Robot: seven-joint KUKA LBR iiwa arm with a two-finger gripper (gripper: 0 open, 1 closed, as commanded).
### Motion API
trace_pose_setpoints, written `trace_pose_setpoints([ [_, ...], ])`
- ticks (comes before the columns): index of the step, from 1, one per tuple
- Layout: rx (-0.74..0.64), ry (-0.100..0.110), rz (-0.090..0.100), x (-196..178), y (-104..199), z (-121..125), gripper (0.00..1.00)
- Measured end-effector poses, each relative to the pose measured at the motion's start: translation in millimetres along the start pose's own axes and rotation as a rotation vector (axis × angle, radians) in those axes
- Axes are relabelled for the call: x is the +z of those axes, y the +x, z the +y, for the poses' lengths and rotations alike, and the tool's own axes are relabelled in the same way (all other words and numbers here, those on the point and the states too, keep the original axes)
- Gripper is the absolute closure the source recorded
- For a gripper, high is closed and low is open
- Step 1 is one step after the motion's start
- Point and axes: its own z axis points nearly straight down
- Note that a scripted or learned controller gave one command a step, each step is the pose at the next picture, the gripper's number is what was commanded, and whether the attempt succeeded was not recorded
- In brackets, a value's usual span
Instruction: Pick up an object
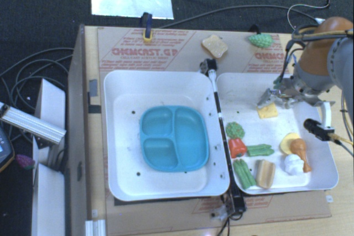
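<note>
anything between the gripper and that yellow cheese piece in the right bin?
Nothing visible. The gripper hangs over the right bin, just up and left of the cheese piece, with bare bin floor around it. The other toy foods sit lower in the bin, apart from it.

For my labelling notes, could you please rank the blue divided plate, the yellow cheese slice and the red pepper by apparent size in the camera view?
1. Blue divided plate, far the largest.
2. Yellow cheese slice and red pepper look alike in size, so I won't rank them.
</note>
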Motion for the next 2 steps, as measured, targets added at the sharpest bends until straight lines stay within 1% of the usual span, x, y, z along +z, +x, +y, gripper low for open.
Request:
trace_pose_setpoints([
  [1, 0.000, -0.001, 0.000, -0.2, -5.3, 1.1, 0.00],
  [2, 0.001, 0.000, 0.000, 0.3, -2.8, -5.8, 0.00],
])
